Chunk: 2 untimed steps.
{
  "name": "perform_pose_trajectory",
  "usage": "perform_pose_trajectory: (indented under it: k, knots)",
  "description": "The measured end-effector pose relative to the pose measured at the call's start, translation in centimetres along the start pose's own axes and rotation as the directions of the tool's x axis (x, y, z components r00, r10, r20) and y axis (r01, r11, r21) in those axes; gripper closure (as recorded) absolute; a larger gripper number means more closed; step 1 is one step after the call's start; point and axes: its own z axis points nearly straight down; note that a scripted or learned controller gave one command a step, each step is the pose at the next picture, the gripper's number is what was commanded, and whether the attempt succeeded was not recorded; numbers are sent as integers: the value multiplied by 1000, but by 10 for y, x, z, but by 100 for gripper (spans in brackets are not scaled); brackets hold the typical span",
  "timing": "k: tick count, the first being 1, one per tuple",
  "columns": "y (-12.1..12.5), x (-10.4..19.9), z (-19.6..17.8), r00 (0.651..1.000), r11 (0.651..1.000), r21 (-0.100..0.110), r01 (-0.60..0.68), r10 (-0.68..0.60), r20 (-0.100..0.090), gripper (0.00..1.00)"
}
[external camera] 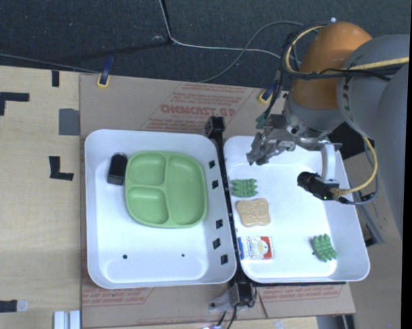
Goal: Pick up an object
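I see my gripper (257, 155) (fingers unreadable) above the bumpy green toy (243, 188), knobbly tan cracker (253, 212) just below.

The arm (371, 78) is running off the right edge, most of it cut away. The jaws' tips (259, 154) are blurring into dark metal, too small to read. The small packet (256, 248) is showing print too fine to make out
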Motion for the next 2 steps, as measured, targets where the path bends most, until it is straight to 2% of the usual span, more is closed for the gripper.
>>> perform_pose_trajectory:
  k: [2]
  knots:
    - [8, 105, 17, 1000, 1000, 0, 2, -2, 0, 100]
